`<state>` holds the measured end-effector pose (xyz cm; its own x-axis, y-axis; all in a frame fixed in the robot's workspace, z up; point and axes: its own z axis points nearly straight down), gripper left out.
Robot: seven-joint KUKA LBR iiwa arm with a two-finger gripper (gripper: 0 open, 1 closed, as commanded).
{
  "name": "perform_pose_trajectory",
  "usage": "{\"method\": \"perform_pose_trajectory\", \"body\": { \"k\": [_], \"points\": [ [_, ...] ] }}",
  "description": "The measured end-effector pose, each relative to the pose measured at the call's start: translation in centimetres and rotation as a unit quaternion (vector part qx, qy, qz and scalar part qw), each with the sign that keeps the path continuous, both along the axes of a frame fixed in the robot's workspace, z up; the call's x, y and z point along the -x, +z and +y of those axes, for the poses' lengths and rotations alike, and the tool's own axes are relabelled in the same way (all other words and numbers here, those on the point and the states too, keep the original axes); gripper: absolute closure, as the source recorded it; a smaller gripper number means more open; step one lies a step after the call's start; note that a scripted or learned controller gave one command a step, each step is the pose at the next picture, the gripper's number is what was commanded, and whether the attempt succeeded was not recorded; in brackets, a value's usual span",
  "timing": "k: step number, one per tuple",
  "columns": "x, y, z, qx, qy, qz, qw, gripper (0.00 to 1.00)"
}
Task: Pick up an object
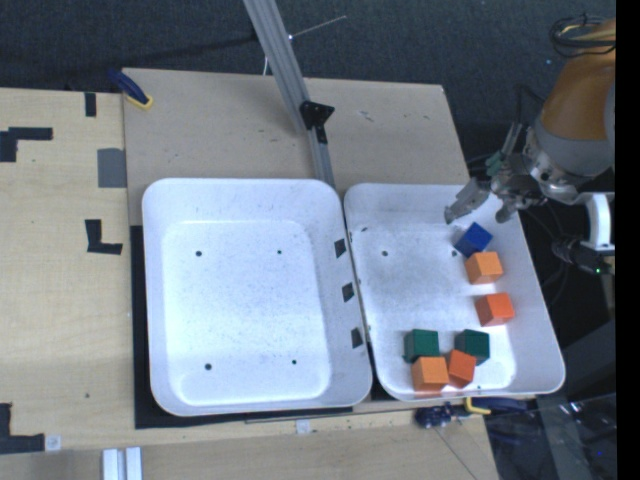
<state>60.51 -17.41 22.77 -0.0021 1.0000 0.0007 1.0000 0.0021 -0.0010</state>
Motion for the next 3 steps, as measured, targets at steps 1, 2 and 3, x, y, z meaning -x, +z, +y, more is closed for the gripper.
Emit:
{"method": "perform_pose_trajectory", "body": {
  "k": [1, 2, 3],
  "points": [
    [0.0, 0.0, 0.0, 0.0002, 0.000, 0.000, 1.0000, 0.00],
    [0.4, -4.4, -0.1, 0.0007, 0.000, 0.002, 1.0000, 0.00],
    [0.1, -9.0, -0.4, 0.0006, 0.000, 0.003, 1.0000, 0.00]
  ]
}}
